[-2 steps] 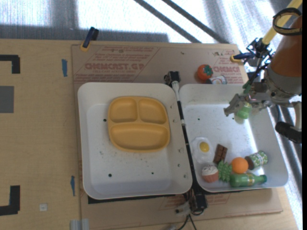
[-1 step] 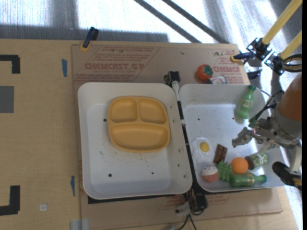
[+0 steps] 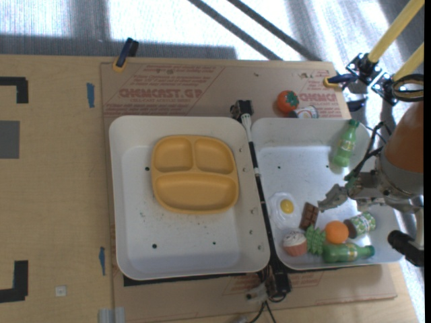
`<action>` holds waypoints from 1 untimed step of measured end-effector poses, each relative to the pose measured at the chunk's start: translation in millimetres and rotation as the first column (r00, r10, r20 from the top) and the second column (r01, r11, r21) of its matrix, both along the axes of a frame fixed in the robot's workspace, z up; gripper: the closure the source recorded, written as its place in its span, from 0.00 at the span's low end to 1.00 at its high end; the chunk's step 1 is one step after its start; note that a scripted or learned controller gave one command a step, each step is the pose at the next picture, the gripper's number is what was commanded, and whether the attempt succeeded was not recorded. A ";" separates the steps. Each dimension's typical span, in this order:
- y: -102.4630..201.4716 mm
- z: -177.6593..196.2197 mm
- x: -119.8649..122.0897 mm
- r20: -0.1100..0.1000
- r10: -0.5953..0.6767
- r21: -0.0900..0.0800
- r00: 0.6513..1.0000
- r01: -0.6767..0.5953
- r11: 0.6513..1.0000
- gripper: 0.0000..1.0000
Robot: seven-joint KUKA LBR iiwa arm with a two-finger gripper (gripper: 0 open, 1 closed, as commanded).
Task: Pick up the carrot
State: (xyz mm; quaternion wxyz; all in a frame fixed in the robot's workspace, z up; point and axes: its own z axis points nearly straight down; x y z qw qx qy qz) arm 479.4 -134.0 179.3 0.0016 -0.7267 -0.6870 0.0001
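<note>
The carrot (image 3: 335, 232) is a short orange piece with a green leafy top (image 3: 314, 239). It lies near the front edge of the right bin (image 3: 303, 163), among other toy foods. My gripper (image 3: 333, 198) hangs over the right bin, a little behind the carrot and apart from it. It reaches in from the right under the arm's orange band (image 3: 408, 143). Nothing shows in its grasp.
Crowding the carrot are a lying green bottle (image 3: 347, 252), a small can (image 3: 364, 222), a cupcake (image 3: 294, 243), a chocolate bar (image 3: 308, 215) and a fried egg (image 3: 285, 206). Another green bottle (image 3: 344, 143) stands at the back right. A yellow divided plate (image 3: 195, 173) fills the left bin. A tomato (image 3: 287, 101) lies outside.
</note>
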 end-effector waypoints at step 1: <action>17.7 -92.5 1.8 0.009 0.012 -0.003 1.000 -0.012 1.000 0.00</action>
